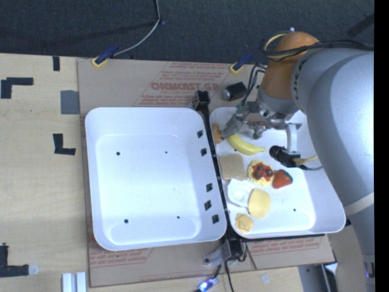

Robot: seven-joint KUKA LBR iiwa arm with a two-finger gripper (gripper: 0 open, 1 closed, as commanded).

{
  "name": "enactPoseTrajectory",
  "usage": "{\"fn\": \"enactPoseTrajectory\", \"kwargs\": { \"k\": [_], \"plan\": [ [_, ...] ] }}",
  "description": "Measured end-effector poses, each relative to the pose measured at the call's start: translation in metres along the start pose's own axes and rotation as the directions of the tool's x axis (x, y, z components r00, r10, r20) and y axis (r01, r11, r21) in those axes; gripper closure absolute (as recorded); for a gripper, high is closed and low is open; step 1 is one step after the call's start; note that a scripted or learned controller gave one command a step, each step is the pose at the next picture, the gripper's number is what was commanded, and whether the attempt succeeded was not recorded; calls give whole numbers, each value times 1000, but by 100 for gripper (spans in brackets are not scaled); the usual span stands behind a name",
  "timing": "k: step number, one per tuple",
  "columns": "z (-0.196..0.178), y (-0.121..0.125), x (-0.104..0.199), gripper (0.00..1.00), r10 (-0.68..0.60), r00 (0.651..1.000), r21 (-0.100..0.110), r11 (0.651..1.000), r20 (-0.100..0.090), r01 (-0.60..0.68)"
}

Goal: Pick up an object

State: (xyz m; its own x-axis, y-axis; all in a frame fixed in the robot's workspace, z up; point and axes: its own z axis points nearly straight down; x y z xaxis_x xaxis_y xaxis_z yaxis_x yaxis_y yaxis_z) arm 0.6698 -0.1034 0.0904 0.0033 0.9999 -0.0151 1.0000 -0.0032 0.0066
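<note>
While my hand (248, 124) hangs just over the curved yellow toy banana (245, 145), I cannot tell its spread. Banana looks light, smooth; I'd pinch its middle.

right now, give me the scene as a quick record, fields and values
arm: grey, orange band, reaching in from the right
gripper: low over the far end of the right bin, just above the banana
right bin contents: banana, bread slice, berry tart, strawberry, pale yellow piece, small tan piece
left bin: white, beside the right bin
held: nothing visibly gripped
</note>
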Motion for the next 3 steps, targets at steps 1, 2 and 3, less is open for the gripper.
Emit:
{"fn": "enactPoseTrajectory", "kwargs": {
  "k": [1,2,3],
  "plan": [
    [0,-126,-5,0,1,1000,18,1000,-16,-1],
    [5,-62,-77,0,-3,1000,1,1000,-14,3],
    [9,-2,-121,0,-9,1000,21,1000,-18,9]
  ]
}}
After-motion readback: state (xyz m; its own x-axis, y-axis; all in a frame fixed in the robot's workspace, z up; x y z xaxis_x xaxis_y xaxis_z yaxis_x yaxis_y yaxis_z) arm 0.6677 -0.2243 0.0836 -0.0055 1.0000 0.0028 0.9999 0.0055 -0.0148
